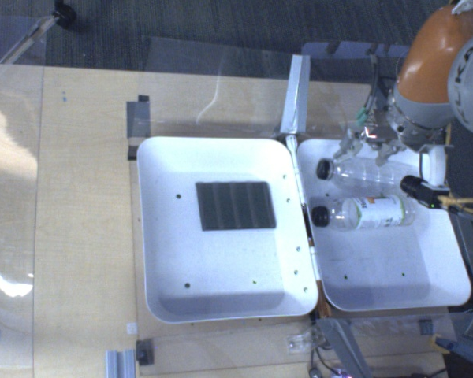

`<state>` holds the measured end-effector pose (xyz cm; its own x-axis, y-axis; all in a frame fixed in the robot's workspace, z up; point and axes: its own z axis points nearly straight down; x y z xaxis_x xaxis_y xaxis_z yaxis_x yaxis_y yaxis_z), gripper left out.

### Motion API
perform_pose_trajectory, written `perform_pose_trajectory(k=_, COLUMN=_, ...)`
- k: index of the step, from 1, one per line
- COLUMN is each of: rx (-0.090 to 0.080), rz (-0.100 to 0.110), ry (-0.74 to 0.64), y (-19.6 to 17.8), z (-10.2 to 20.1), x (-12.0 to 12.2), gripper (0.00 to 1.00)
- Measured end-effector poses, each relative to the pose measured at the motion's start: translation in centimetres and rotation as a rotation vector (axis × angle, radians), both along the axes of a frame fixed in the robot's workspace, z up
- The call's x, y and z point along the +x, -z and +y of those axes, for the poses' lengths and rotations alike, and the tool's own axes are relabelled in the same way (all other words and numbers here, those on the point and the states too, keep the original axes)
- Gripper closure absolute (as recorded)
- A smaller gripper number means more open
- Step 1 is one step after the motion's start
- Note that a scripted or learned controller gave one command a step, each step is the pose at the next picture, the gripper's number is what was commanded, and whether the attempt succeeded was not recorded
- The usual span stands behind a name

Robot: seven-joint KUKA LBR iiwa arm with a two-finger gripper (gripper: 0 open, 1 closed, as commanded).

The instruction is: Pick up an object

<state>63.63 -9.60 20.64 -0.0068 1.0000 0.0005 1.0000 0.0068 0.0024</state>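
Note:
Two clear plastic bottles with black caps lie on their sides in the right bin [394,278]. The upper bottle [361,172] rests near the bin's far edge. The lower bottle [370,213], which carries a white label, lies just in front of it. My gripper [367,146] hangs over the far edge of the right bin, directly above the upper bottle, its two silvery fingers spread apart. Nothing sits between them. A dark grey ribbed rectangular pad [236,205] lies flat in the middle of the left bin [154,235].
A metal divider rail [293,105] runs back from between the bins. The arm's orange band [437,50] and grey body crowd the right bin's far right corner. A black cable piece [422,189] hangs beside the bottles.

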Motion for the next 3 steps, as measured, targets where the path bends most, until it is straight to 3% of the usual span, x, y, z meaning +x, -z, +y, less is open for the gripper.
perform_pose_trajectory(k=1, rx=-0.001, rz=-0.004, ry=-0.175, y=2.0, z=1.7, x=1.8, gripper=0.0)
perform_pose_trajectory(k=2, rx=0.002, rz=0.004, ry=-0.298, y=11.4, z=-1.6, x=3.4, gripper=0.0)
perform_pose_trajectory(k=3, rx=-0.004, rz=-0.009, ry=-0.51, y=11.7, z=0.5, x=-1.3, gripper=0.0)
